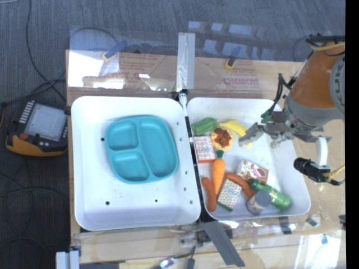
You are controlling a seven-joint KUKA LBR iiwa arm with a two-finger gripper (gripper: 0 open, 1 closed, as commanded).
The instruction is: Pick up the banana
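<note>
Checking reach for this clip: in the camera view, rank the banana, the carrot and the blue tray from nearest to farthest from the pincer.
1. Banana, just left of the pincer, in the right bin.
2. Carrot, lower left, same bin.
3. Blue tray, in the left bin.

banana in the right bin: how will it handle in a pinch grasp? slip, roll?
The banana looks like smooth, glossy toy plastic, so probably rigid, light and a bit slippery. Its curved shape may pivot between the gripper fingers. The strawberry-like piece touches it and would likely get nudged.
</note>
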